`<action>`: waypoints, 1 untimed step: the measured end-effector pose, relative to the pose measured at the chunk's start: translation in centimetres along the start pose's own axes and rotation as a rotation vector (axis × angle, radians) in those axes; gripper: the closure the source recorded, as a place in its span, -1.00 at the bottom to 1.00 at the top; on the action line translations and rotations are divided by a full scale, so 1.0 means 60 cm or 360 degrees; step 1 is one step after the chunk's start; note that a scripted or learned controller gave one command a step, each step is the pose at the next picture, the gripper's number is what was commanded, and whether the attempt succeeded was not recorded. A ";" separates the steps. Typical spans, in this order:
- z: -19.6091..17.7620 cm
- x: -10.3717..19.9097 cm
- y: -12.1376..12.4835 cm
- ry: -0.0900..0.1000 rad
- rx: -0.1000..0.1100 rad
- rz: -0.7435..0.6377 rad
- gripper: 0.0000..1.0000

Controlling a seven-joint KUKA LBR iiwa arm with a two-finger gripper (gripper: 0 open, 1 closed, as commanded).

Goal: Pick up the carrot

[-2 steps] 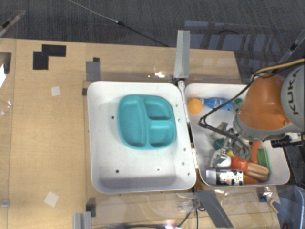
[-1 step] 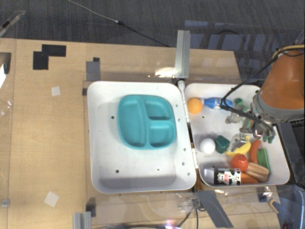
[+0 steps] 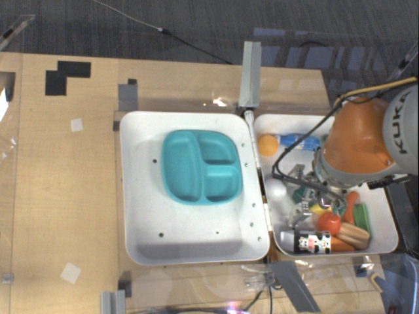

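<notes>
The carrot (image 3: 353, 199) is an orange-red stick with a green top (image 3: 361, 218). It lies in the right white bin (image 3: 386, 241), near that bin's right wall and partly under the arm's wrist. My gripper (image 3: 309, 200) hangs low over the middle of the right bin, just left of the carrot, above a small yellow item (image 3: 319, 209) and a red tomato-like piece (image 3: 329, 223). The orange band of the arm (image 3: 357, 142) hides the bin's upper right part.
The left white bin (image 3: 141, 241) holds a teal divided plate (image 3: 200, 166). In the right bin lie an orange ball (image 3: 267, 144), a blue item (image 3: 296, 140), a tan bun-like piece (image 3: 354, 233) and a black-and-white bottle (image 3: 314, 243). Cables loop around the wrist.
</notes>
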State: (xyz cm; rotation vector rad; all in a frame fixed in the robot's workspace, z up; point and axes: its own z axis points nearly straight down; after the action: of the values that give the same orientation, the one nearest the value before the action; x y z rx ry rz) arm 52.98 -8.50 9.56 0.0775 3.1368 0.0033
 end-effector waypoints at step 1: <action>-0.044 -0.132 -0.004 -0.0016 0.0003 -0.0082 -1.00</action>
State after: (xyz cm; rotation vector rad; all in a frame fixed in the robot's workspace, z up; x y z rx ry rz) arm 60.87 -9.11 12.24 -0.0034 3.1276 -0.0007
